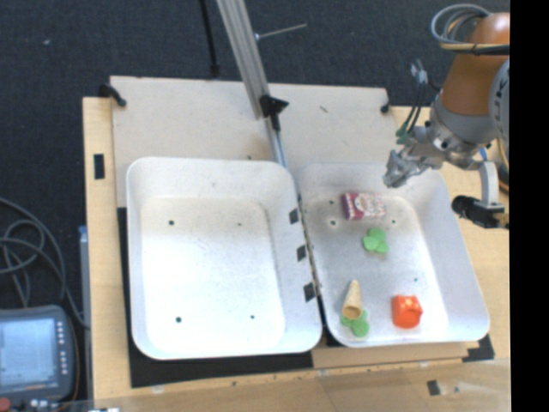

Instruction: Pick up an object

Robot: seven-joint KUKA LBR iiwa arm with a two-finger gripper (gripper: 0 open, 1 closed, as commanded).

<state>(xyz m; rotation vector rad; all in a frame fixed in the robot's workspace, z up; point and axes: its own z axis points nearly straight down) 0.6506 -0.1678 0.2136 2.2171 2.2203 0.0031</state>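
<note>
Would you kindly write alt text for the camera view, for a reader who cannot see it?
A grey and orange robot arm reaches in from the right, its gripper hovering over the far edge of the right bin. That bin holds a red-and-white packet, a green piece, a cone and a red-orange block. The left bin sits beside it.

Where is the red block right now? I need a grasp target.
The red block lies in the right bin, near its front right corner, right of the cone.
</note>
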